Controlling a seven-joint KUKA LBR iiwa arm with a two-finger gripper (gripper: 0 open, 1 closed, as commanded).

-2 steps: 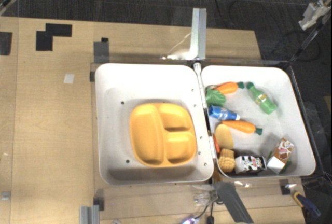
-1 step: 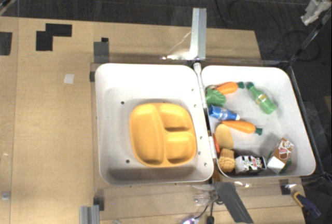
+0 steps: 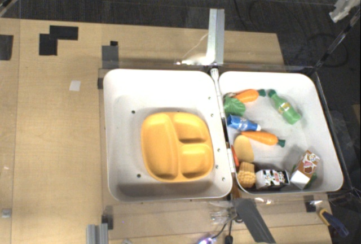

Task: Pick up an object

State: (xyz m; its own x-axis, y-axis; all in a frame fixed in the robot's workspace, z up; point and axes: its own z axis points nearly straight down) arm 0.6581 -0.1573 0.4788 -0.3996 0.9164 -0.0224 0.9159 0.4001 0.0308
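Camera view shows two shallow white bins: the left bin (image 3: 118, 124) bears a yellow divided plastic tray (image 3: 176, 146); the right bin (image 3: 316, 118) holds toy food, an orange plastic carrot (image 3: 260, 138) near centre, a green bottle (image 3: 284, 107) at one o'clock from it. Gripper state: cannot tell.

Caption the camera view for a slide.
Yellow tray in left bin; toy food and cartons crowd right bin.
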